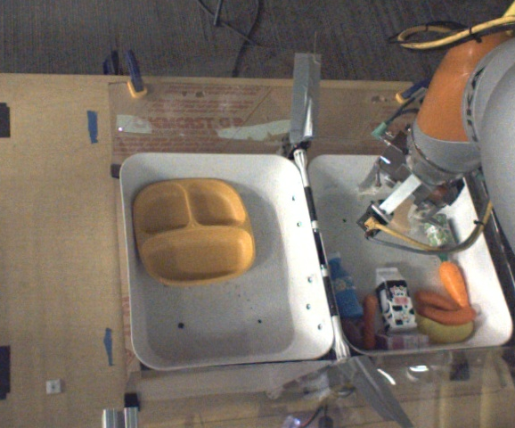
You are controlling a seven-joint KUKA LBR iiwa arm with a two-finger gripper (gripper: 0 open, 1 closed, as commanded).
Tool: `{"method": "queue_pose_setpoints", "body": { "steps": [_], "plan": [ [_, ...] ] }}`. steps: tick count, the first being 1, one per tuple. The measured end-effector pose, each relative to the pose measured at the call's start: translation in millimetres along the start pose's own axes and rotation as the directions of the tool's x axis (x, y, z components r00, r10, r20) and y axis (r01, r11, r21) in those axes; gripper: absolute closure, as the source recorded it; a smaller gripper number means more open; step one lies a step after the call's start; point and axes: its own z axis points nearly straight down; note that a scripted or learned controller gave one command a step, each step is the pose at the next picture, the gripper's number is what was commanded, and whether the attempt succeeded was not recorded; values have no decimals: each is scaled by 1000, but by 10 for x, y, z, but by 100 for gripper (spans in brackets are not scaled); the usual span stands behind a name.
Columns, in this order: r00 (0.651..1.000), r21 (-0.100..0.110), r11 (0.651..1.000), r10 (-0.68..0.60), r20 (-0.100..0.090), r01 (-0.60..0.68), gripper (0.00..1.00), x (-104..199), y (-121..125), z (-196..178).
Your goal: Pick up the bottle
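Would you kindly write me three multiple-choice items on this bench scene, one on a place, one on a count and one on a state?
1. Where does the yellow tray lie?
A. in the left bin
B. in the right bin
C. on the floor

2. How many white bins are on the bench?
A. one
B. two
C. three

3. How does the yellow tray lie?
A. stood on its edge
B. flat on the bin floor
C. hanging from the arm

Answers:
1 A, it rests inside the left bin.
2 B, the left bin and the right bin sit side by side.
3 B, its three compartments face the camera.
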Motion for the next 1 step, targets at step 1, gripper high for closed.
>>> {"method": "queue_pose_setpoints", "body": {
  "steps": [1],
  "plan": [
    [1000,3,1000,-18,1,18,0,56,-258,53]
  ]
}}
